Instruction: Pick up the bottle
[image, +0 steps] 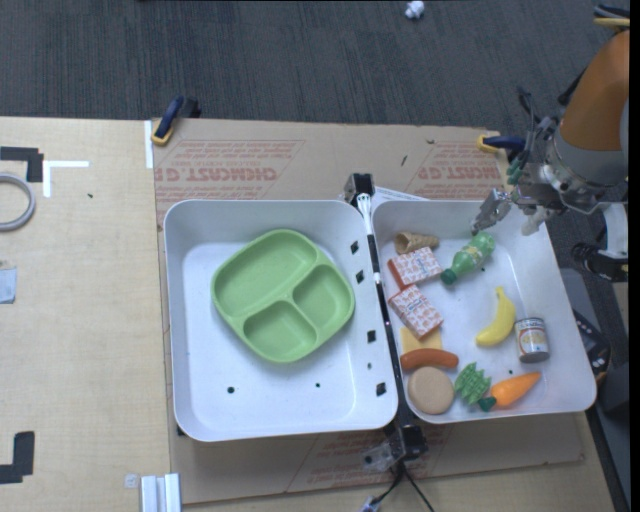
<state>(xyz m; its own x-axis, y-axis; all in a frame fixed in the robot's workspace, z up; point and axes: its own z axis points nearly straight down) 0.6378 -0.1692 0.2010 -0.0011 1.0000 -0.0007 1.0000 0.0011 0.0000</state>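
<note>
Overhead view of the bench. The gripper (497, 208) hung over the far rim of the right bin (560, 270), at the end of the grey arm with its orange band (605, 85). Its fingers were small and dark against the rim, so whether they stood open or closed could not be told; nothing was visible between them. The bottle (468, 261) lay on its side on the bin floor, just below and slightly left of the gripper in the view, close to it but apart. Its long axis ran diagonally, one end toward the gripper and the other down-left toward the crackers (414, 267). A pick would probably call for a short descent with the fingers set across that diagonal.

The bottle appeared to be smooth green plastic, rounded and liable to roll. Around it lay a curved yellow banana (497, 320), a small can (533, 339), an orange carrot (515, 389) and a knobbly green vegetable (470, 383). The left bin (190, 380) held a matte green divided plate (284, 294).
</note>
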